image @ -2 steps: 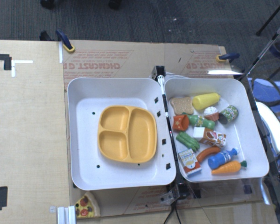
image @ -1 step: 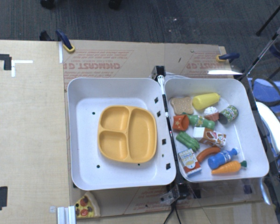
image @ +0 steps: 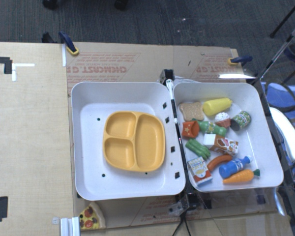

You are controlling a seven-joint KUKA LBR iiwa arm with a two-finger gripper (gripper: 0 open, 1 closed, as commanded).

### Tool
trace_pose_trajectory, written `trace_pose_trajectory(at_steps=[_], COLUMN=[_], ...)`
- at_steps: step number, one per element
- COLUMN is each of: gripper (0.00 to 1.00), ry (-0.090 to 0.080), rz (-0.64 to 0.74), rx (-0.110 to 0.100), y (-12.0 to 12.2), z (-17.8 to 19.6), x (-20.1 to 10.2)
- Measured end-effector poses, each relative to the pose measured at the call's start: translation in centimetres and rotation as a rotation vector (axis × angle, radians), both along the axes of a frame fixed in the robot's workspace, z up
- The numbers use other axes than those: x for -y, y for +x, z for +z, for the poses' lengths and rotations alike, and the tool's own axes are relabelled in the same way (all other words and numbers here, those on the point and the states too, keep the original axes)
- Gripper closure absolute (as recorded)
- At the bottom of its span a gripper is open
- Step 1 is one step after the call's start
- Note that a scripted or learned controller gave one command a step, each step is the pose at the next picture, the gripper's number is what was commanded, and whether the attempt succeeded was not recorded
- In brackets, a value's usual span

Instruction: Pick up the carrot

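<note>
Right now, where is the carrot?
The carrot lies in the right bin, at its near right corner, just below the blue bottle and right of the juice carton.

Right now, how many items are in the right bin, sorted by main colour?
Orange: 2, the carrot and the sausage
Yellow: 1
Green: 3
Blue: 1
Brown: 1
Red: 1
Mixed or white packs: 4, hard to tell apart
Total: about 13

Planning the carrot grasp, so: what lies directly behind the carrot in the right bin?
The carrot lies near the front wall of the right bin. Just behind it lies a blue bottle, touching or nearly so. Whether the bottle overlaps the carrot's back edge is unclear.
</note>
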State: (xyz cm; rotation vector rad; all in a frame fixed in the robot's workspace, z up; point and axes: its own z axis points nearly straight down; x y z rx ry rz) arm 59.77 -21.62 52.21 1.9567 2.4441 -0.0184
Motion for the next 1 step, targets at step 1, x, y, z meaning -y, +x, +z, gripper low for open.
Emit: trace_pose_trajectory(at_steps=[1], gripper=[0.0], ry=[0.0], rz=[0.0], rx=[0.0], y=[0.01], z=[-0.01], x=[-0.03])
